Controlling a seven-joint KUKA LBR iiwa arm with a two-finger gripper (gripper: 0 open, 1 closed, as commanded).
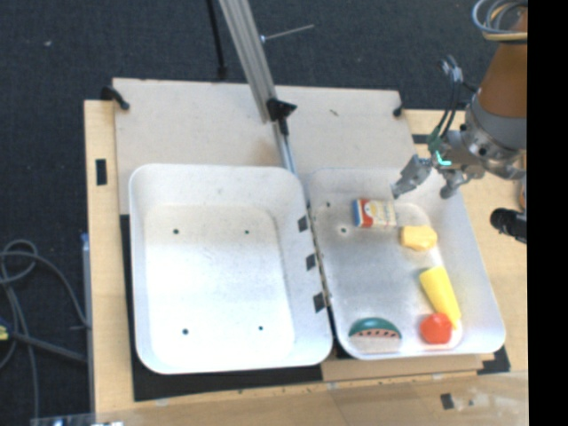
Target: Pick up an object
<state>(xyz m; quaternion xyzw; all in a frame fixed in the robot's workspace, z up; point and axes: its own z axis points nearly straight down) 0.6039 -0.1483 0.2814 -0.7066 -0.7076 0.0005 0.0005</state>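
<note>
Lying just below the spread claw: a small carton.

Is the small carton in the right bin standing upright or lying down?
Lying down. The carton rests on its side on the right bin floor, its long axis running left-right.

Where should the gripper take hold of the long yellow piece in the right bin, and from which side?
Probably across the middle of the yellow piece, coming straight down. It lies flat, slanting toward the red ball that touches its lower end, so closing the gripper across its narrow width, clear of that end, looks safest.
</note>
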